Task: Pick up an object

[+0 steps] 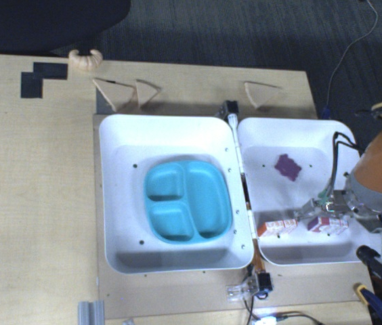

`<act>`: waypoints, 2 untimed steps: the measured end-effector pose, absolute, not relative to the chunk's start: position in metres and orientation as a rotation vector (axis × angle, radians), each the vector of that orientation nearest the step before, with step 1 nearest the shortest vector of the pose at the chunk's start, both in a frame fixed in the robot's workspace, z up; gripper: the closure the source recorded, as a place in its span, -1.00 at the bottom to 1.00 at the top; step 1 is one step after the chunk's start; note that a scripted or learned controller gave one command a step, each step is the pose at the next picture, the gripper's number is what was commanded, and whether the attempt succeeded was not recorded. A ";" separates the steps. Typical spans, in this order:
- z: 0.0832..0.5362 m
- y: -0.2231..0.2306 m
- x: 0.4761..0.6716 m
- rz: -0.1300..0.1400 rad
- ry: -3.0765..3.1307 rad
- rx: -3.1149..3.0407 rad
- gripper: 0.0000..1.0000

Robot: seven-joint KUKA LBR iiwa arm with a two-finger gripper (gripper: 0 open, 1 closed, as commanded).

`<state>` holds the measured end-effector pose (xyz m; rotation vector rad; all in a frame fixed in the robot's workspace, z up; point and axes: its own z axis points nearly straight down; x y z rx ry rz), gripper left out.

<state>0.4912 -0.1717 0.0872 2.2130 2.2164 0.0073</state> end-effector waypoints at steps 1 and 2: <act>0.099 -0.172 0.494 0.013 2.214 2.208 1.00; 0.205 -0.127 0.549 0.006 2.225 2.213 1.00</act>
